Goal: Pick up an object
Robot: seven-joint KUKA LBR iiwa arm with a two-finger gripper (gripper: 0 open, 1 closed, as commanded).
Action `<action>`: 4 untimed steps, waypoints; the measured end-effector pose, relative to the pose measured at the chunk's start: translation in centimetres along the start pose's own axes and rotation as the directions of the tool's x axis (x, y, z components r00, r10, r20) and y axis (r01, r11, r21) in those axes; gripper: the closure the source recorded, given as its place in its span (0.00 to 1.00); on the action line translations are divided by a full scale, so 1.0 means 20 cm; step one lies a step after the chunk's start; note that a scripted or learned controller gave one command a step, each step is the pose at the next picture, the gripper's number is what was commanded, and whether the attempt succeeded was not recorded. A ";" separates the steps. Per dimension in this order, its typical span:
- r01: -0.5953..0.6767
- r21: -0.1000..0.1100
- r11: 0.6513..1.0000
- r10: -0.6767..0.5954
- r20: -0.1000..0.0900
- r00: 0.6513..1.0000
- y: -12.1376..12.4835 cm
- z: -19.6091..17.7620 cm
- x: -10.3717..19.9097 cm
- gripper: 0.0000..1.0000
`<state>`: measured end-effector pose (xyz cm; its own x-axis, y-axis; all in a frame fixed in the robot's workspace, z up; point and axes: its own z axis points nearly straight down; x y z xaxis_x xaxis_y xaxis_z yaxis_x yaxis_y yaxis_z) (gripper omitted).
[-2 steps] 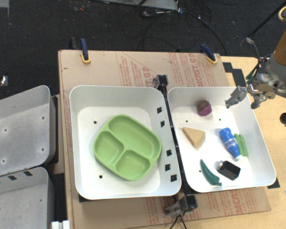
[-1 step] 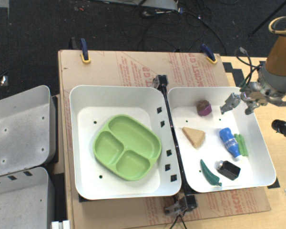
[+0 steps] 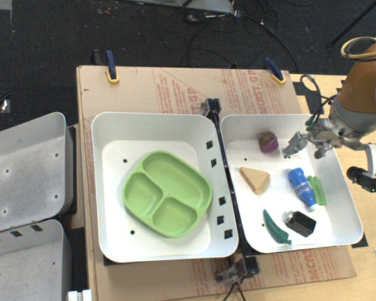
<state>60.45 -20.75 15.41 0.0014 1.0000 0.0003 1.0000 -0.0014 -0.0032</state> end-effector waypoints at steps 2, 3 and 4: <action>0.004 -0.009 1.000 -0.004 0.002 1.000 0.05 -0.29 0.01 1.00; 0.004 -0.010 1.000 -0.004 0.003 1.000 0.05 -0.56 0.01 1.00; 0.008 -0.003 1.000 -0.008 -0.001 1.000 0.02 -0.52 0.22 1.00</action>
<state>60.91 -16.40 25.90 -0.0063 1.0000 0.0012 1.0000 0.0063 -0.0006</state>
